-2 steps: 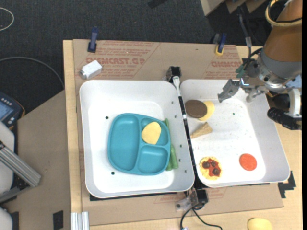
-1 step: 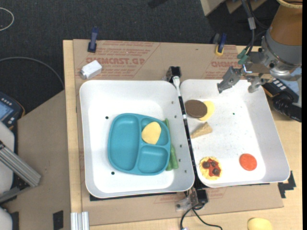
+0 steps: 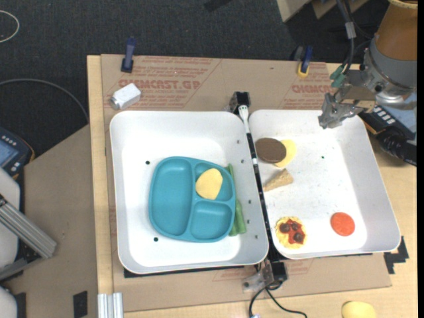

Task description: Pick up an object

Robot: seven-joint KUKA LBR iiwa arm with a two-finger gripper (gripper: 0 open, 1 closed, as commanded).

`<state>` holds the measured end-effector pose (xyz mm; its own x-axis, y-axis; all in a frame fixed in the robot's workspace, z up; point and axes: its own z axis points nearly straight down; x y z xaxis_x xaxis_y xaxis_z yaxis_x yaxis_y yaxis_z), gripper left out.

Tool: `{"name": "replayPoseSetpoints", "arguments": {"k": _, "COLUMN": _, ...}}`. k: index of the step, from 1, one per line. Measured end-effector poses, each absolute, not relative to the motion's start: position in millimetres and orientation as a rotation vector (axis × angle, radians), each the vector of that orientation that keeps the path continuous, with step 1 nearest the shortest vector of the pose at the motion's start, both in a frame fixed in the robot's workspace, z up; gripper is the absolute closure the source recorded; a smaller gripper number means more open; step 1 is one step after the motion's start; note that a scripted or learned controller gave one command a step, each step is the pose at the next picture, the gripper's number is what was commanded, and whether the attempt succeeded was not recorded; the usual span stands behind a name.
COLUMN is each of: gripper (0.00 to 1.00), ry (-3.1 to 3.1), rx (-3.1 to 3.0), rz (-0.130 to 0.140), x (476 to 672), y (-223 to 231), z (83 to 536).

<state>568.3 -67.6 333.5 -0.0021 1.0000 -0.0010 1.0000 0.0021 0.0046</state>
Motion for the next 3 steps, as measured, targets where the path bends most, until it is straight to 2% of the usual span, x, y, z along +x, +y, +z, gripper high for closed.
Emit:
{"name": "replayPoseSetpoints", "arguments": {"k": 1, "gripper": 1.00, "ry": 2.236, "rx": 2.219, "rz": -0.006, "x": 494.1, "y": 7.8, "z": 309.1}}
{"name": "replayPoseSetpoints", "arguments": {"k": 2, "gripper": 1.00, "ry": 2.229, "rx": 2.209, "rz": 0.011, "x": 479.0, "y": 104.8, "z": 376.6}}
{"name": "replayPoseSetpoints", "arguments": {"k": 3, "gripper": 1.00, "ry": 2.222, "rx": 2.218, "rz": 0.004, "x": 480.0, "y": 100.7, "z": 383.7}}
